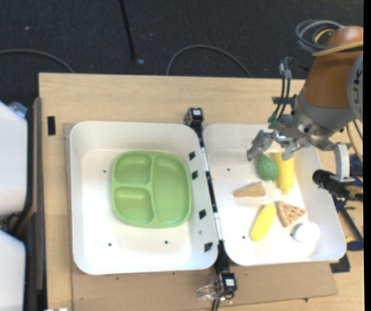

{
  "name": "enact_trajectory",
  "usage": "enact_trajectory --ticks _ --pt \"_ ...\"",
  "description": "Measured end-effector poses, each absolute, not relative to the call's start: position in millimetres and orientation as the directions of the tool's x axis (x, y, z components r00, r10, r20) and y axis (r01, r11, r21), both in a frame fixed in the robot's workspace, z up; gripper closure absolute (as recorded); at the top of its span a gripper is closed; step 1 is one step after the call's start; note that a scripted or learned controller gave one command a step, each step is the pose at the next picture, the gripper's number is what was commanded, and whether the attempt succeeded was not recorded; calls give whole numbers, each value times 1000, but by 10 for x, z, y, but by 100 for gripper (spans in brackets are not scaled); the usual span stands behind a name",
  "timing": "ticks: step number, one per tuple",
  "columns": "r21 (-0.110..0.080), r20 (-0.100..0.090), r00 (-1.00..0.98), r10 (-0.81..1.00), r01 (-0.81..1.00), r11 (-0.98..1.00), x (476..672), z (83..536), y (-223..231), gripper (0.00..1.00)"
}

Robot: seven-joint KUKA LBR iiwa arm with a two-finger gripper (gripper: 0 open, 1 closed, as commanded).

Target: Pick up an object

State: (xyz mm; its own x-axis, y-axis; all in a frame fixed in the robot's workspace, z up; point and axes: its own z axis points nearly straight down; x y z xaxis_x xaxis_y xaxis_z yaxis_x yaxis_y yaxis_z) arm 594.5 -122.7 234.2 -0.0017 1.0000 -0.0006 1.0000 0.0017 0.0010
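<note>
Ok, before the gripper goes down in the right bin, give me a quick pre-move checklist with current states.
1. Gripper over right bin: ok.
2. Fingers spread, nothing between them: ok.
3. Green toy just below the fingers: ok.
4. Clear space around it: not ok, the yellow piece touches its right side.
5. Height above the toy: cannot tell.
6. Green divided plate in left bin, out of the way: ok.

Robotics lab: KUKA arm (331, 76), bench (140, 86) w/ two bins (82, 135), cables on floor
</note>
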Motion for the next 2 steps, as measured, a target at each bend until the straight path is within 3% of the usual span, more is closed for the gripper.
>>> enact_trajectory --ticks 1,2 --pt "-2 -1 -3 1000 1000 3 6039 1827 -1197 0" --pt "-4 -1 1 1000 1000 -1 5969 1218 -1179 0"
